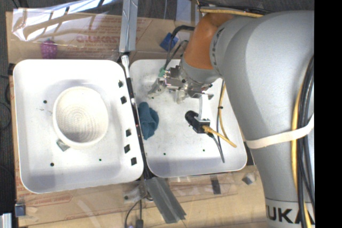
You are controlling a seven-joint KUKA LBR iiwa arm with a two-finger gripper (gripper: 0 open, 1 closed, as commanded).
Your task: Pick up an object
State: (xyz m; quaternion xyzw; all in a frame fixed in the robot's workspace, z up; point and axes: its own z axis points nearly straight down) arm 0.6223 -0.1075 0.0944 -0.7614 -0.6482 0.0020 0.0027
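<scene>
Grey arm [267,88] is shown at frame right, its gripper [168,87] (open or closed cannot be told) poised over the right bin [176,155], while the blue cloth [147,120] is found lower left of it, elongated top-to-bottom.

I see 2 obstacles in the left bin [32,75]: a white bowl [80,116] fills its middle, with a small grey piece [62,144] touching its lower-left edge; the corners are bare. In the right bin [176,160] a teal cloth [147,120] lies against the left wall, the arm [267,77] overhangs the right side, and bare floor lies between.
</scene>
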